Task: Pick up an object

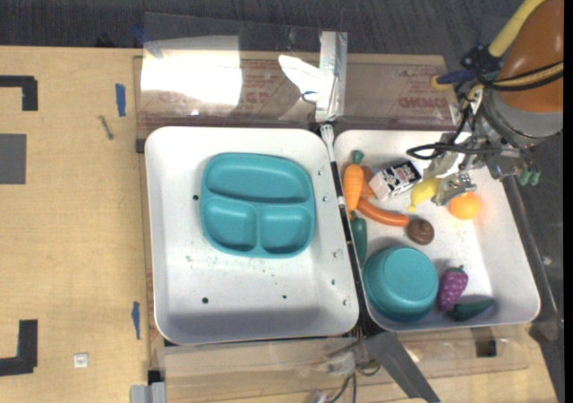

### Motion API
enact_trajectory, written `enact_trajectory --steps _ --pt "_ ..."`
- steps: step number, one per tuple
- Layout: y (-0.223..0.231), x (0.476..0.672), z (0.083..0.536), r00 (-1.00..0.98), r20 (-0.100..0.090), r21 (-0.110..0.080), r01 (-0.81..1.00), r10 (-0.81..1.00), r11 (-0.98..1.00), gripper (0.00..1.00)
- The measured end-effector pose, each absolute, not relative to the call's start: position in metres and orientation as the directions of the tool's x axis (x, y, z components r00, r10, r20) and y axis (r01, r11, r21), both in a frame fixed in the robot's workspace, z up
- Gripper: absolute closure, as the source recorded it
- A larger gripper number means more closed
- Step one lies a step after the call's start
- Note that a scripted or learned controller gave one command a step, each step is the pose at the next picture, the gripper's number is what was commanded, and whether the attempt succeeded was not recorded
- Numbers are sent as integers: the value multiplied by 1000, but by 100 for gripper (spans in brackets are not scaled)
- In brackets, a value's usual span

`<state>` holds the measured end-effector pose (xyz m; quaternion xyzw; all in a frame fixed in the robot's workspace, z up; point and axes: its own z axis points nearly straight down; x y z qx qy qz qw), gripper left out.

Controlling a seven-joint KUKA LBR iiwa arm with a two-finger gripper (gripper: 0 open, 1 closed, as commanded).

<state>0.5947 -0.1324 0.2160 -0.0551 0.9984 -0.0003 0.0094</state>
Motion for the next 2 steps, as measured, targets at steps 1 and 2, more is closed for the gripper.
enact_trajectory --steps 1,2 --pt "-60 602 241 -1000 -12 2 -2 -2 1000 100" --pt "-39 540 206 -999 -2 2 33 33 999 100"
